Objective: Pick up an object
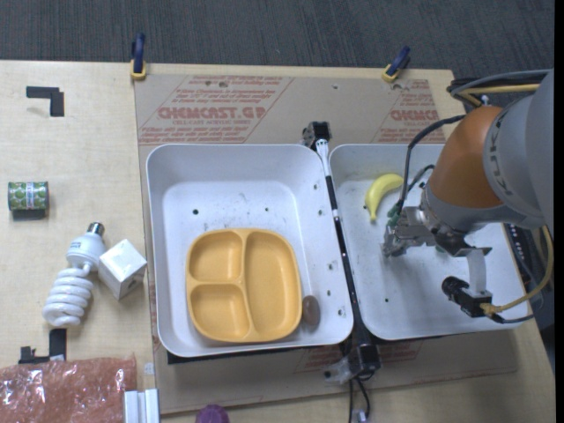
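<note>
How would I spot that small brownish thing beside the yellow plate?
Find the left white bin, the one holding the yellow divided plate. At the plate's lower right corner lies a small brown pebble-like object, touching the plate's rim. It is the bin's one dark, rounded thing, far smaller than the plate.

Two white bins (167,236) on the bench, one yellow divided plate (244,284), one banana (382,192), one small brown lump (310,310).

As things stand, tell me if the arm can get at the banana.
Probably yes. The banana lies in the right bin, near its far left corner, just beyond the hand, with nothing between them.
</note>
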